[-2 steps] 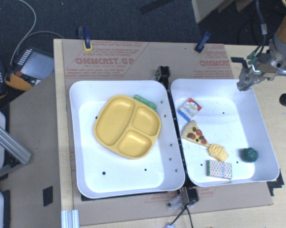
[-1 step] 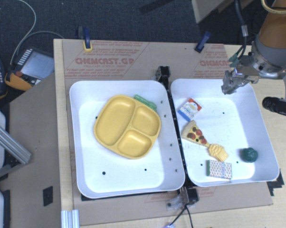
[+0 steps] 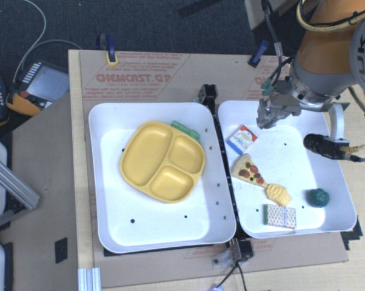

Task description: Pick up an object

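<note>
The grey metal tool hangs over the top of the right white bin. I cannot tell how it is set. Just below it lies a small white and blue packet, tilted. Further down, a toy pizza slice points up and left. A green thing hides partly behind the yellow plastic divided plate in the left white bin.
</note>
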Available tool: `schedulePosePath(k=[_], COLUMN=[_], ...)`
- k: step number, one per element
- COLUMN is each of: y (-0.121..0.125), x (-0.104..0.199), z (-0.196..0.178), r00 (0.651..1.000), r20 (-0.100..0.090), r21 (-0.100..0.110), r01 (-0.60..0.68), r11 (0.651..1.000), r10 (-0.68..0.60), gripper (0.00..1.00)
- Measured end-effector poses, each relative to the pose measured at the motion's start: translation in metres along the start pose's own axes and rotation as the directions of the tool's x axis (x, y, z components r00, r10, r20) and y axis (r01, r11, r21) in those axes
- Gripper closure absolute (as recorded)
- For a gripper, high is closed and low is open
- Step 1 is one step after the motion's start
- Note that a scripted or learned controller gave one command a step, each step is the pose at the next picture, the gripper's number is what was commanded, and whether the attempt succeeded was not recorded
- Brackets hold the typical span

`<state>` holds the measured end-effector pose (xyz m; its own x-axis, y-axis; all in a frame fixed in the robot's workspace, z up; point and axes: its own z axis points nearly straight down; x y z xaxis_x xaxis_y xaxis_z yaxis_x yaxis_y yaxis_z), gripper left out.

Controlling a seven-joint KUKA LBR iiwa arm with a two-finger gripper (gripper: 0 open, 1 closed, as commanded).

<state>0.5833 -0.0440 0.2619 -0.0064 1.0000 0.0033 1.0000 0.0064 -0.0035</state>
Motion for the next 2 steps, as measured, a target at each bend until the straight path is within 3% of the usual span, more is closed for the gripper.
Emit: schedulePosePath(k=[2], y=[-0.034], x=[0.093], z=[0.003], r00=[1.000], r20=[0.001], r21=[0.000], r01=[-0.001], r11=[1.000], r10=[0.001], gripper=[1.00])
